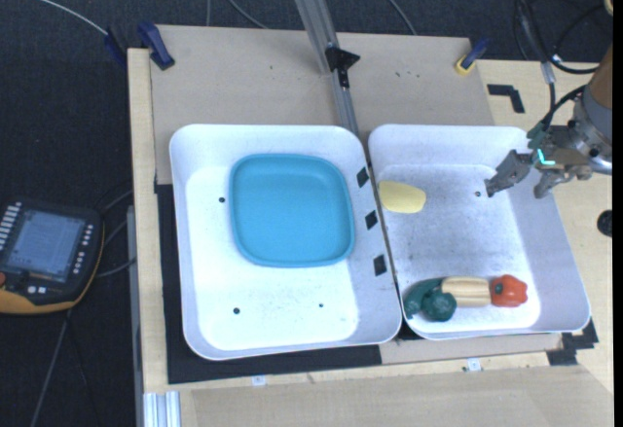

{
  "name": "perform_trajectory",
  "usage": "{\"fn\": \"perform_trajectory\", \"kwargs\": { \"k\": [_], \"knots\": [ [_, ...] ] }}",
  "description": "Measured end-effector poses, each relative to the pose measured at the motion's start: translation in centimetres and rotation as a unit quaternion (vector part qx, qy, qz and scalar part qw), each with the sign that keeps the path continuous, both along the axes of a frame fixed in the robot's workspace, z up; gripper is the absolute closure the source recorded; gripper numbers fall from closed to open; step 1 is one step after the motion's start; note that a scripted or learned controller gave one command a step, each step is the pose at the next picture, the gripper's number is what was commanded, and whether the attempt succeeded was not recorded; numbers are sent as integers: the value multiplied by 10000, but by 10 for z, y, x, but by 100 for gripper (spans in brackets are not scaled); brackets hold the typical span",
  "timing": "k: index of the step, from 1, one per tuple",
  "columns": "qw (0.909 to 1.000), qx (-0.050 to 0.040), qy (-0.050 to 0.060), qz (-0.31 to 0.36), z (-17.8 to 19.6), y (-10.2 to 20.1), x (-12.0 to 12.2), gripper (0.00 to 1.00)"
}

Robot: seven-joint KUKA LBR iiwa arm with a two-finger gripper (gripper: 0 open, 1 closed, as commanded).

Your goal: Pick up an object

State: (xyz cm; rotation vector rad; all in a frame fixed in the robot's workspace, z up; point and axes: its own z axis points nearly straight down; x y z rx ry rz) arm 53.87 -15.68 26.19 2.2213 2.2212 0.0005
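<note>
End effector, spread wide, hovers over right bin holding yellow piece, toys; left bin holds blue plate.

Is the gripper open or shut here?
Open. The gripper has two fingers splayed apart above the right bin, with nothing between them.

You have a pale yellow lump at the right bin's nine o'clock, green, tan and red pieces touching in a row at six.
</note>
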Motion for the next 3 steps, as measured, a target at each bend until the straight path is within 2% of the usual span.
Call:
{"fn": "perform_trajectory", "kwargs": {
  "k": [1,2,3],
  "knots": [
    [10000,0,0,0,0,0,0,0],
    [10000,2,16,1,-42,0,-2,0],
    [10000,5,25,1,-103,3,1,0]
  ]
}}
